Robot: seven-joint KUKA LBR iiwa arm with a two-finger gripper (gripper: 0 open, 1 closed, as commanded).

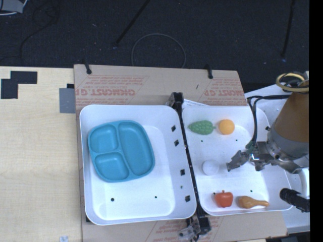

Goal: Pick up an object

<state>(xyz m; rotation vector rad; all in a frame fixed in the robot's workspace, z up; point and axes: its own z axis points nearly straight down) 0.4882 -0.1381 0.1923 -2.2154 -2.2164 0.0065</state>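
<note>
In the right bin (257,122) lie a green leafy toy (201,127), an orange ball (226,127), a small white ball (209,167), a red tomato-like toy (223,199) and a tan drumstick toy (251,202). My gripper (246,164) hangs over the right half of this bin, to the right of the white ball and above the drumstick in the view. Its fingers stand open with nothing between them. No object touches it.
The left bin (161,200) holds a blue divided plate (121,150). A black divider (184,160) with clips runs between the bins. Cardboard (151,84) lies under both bins. Cables (252,115) trail along the right bin's far corner.
</note>
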